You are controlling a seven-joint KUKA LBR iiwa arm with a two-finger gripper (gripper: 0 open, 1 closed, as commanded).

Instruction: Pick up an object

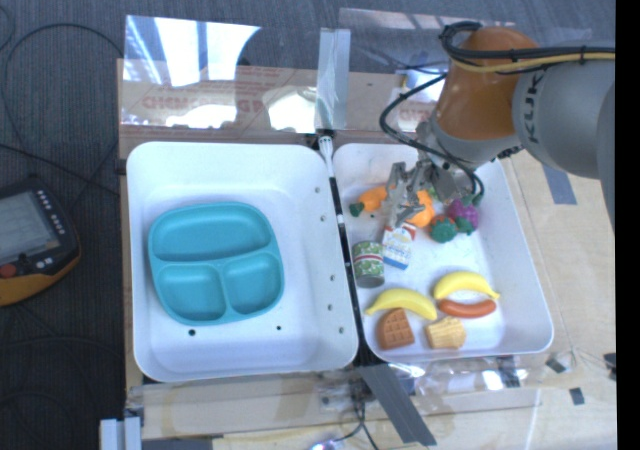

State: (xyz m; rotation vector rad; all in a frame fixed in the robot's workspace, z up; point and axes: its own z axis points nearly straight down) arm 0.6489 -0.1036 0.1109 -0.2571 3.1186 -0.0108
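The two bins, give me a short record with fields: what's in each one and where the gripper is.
left bin: a teal divided tray
right bin: toy food, including two bananas, a sausage, a waffle, a small can, a carton, purple grapes
gripper: low over the back of the right bin, among the toys
grasp: cannot tell

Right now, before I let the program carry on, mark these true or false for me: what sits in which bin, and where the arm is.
1. The teal tray lies in the left bin. True.
2. The gripper is over the left bin. False: it is over the right bin, among the toy food.
3. Two bananas lie in the right bin. True.
4. The can sits on the teal tray. False: it is in the right bin, near the divider.
5. The sausage lies beside a banana. True.
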